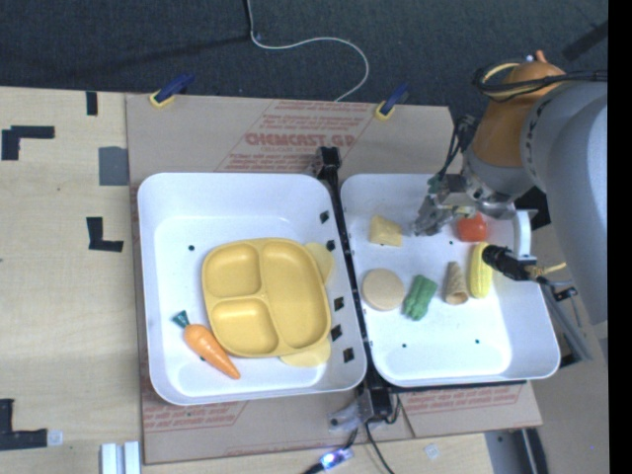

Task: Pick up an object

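Observation:
My gripper (432,220) hangs low over the far part of the right bin (449,363), between a yellow cheese wedge (385,232) on its left and a red tomato (473,228) on its right. Nothing shows between its tips. Nearer the front of that bin lie a round tan cookie (382,289), a green pickle (419,296), a tan cone-shaped piece (454,283) and a yellow corn cob (480,270). In the left bin (168,205) sit a yellow divided plate (265,295) and an orange carrot (210,349).
The grey arm with its orange band (499,131) comes in from the right above the right bin's far corner. A black divider (341,255) runs between the bins. Cardboard (286,136) lies under both. A white cable (316,47) loops behind.

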`<state>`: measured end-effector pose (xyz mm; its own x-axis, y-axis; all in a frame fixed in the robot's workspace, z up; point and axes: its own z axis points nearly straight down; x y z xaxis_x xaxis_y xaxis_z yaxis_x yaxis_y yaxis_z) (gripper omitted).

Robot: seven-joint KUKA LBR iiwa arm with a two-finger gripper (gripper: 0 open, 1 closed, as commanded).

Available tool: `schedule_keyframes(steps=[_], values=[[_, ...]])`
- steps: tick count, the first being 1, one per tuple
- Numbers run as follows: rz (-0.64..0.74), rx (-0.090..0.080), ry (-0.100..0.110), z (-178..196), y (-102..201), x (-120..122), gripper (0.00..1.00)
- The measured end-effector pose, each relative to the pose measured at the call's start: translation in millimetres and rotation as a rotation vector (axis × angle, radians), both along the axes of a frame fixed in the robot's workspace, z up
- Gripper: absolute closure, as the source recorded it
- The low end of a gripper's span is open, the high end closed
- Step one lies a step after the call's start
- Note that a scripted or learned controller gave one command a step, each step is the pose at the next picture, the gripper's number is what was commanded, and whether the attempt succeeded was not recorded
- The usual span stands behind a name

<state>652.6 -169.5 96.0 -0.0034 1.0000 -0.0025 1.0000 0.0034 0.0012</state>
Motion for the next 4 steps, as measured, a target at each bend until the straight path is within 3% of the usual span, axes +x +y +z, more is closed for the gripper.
schedule_keyframes(steps=[3, 4], values=[[-0.002, 0.002, -0.002, 131, -5, 9, 1.0], [0.001, 0.004, 0.003, 138, 39, -10, 1.0]])
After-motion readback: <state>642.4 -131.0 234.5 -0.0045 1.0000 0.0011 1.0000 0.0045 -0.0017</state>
